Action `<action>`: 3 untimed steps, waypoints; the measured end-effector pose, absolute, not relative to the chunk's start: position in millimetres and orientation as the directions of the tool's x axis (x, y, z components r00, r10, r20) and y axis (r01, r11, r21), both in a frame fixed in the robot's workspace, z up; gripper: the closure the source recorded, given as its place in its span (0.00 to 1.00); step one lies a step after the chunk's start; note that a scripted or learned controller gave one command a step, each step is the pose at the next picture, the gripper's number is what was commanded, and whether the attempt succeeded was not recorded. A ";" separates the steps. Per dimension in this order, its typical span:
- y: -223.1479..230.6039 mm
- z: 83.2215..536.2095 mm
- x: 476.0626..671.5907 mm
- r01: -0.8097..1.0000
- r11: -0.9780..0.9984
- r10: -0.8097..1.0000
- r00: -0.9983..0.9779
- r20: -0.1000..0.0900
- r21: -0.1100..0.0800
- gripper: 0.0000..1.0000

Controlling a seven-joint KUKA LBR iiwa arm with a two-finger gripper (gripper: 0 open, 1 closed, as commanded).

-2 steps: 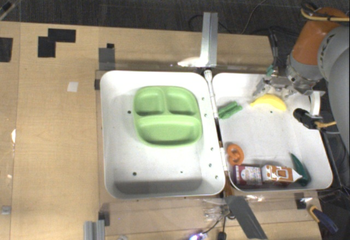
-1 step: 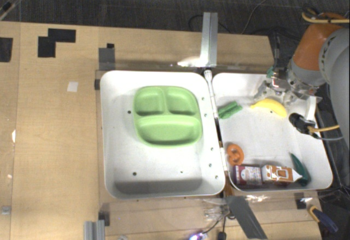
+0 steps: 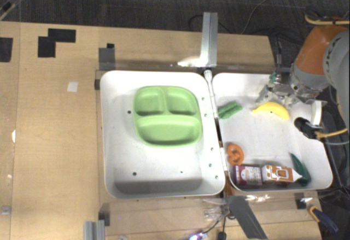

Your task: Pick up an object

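Lowest in the frame, along the front wall of the right bin, lies a carton on its side, dark maroon at its left end and brown and white at its right, with a dark green tool slanting down just beside its right end. Starting from the left, the left bin holds a light green divided plate, flat, with two small compartments at the back and one long one at the front. Across the shared rim, in the right bin, a small green piece lies tilted near the left wall. Nearer the front, an orange ring-shaped piece sits just above the carton's left end. Toward the back right of that bin lies a yellow banana, curved, its ends pointing down.

At the right, the arm reaches in over the bin's back right corner, its orange band high and the wrist bent downward. Its gripper hangs directly above the banana, metal fingers splayed apart to either side of the fruit's top edge, close to it; whether they touch it cannot be told, and nothing is pinched between them
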State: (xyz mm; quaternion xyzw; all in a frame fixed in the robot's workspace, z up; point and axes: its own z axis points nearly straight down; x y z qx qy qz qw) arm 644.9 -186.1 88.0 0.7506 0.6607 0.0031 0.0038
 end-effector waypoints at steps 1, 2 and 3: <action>-180.3 88.8 629.4 0.993 -0.120 0.993 0.120 -0.001 0.011 0.00; -178.0 100.1 632.3 0.993 -0.118 0.993 0.118 0.001 0.016 1.00; -178.0 99.9 632.2 0.993 -0.118 0.993 0.118 0.001 0.016 0.00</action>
